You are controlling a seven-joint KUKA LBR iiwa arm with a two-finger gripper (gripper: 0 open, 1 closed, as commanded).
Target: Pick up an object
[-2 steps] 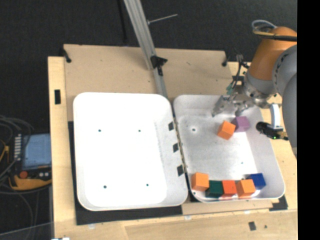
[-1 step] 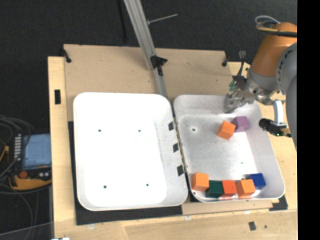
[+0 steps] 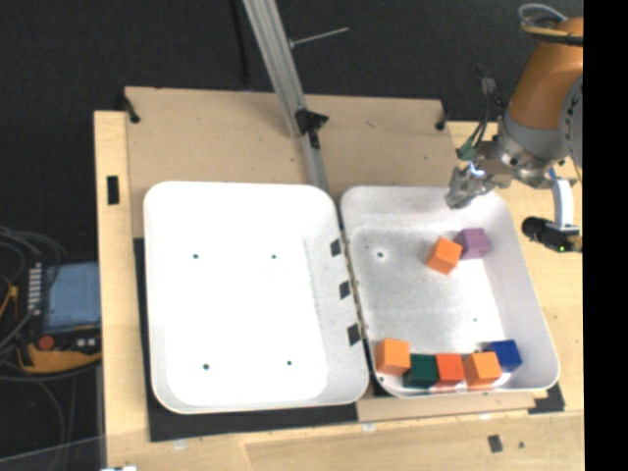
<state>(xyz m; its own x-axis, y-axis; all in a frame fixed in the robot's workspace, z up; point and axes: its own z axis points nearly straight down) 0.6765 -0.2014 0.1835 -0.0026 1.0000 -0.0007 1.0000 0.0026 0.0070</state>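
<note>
Pincer (image 3: pixel 463 196): metal, angled down over the far edge of the right bin (image 3: pixel 520 292); whether its tips are apart or together, I cannot tell.
Near the pincer: 1 orange cube (image 3: pixel 444 255), tilted, touching 1 purple cube (image 3: pixel 475 242).
Near edge of the right bin: row of 5 blocks, orange (image 3: pixel 393 354), green (image 3: pixel 423 370), orange (image 3: pixel 449 366), orange (image 3: pixel 482 367), blue (image 3: pixel 505 353).
Left bin (image 3: pixel 240 292): smooth white tray, rounded corners.
Worktop (image 3: pixel 275 135): flat pale wood.

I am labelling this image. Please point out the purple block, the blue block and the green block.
purple block (image 3: pixel 476 241), camera view, its top face.
blue block (image 3: pixel 505 352), camera view, its top face.
green block (image 3: pixel 423 369), camera view, its top face.
</note>
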